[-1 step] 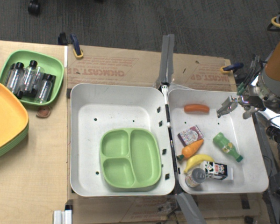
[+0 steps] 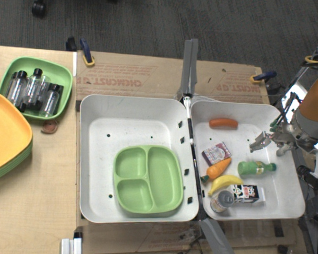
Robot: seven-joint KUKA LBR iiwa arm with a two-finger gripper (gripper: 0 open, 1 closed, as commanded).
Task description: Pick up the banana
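A yellow banana [image 2: 225,182] lies in the right bin [image 2: 287,207], near its front, between an orange carrot [image 2: 219,168] and a small tin can [image 2: 222,201]. My gripper [image 2: 271,145] hangs over the right part of the same bin, up and to the right of the banana and well apart from it. Its two fingers are spread, with nothing between them. A green bottle [image 2: 255,167] lies just below the gripper.
The right bin also holds a red sausage [image 2: 223,123], a purple packet [image 2: 216,153] and a black-and-white carton [image 2: 247,194]. In the left bin [image 2: 94,147] sits a green divided plate [image 2: 147,178]. Orange plates [image 2: 7,140] and a green tray of bottles [image 2: 36,88] stand on the bench at left.
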